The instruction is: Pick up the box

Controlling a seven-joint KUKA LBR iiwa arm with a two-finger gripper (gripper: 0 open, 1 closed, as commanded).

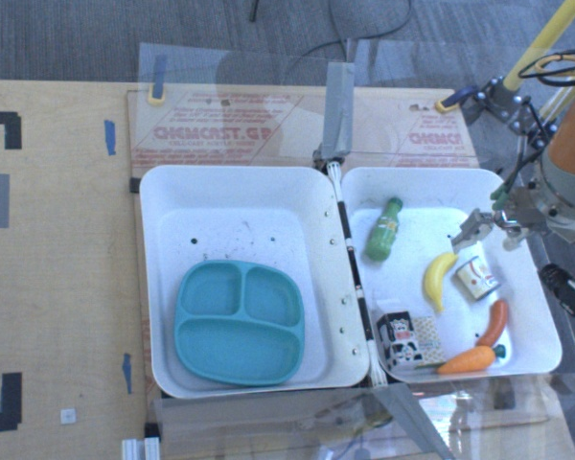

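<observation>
The table [57, 257] carries two shallow white bins side by side. The left bin [163, 195] contains a teal divided plate [239, 321], lying flat toward the near edge of the bin.

The right bin [546, 348] contains the following items:

- A green bottle [383, 229] lies on its side near the far left corner, cap pointing away from the camera.
- A banana [438, 280] lies near the centre of the bin, just left of the box.
- The box [476, 278] — small, white with a dark patch on its face — rests on the bin floor toward the right side, tilted.
- A red sausage-shaped item [494, 322] lies just below the box, near the right wall.
- A carrot [471, 359] lies along the near edge, its tip close to the sausage-shaped item.
- A black-and-white patterned carton [400, 339] sits at the near left corner.

The arm enters from the right. The hand [494, 224] is positioned above the far right part of the right bin, just beyond the box and apart from it. Its fingers are spread — released, with nothing between them. The box is not grasped.
</observation>
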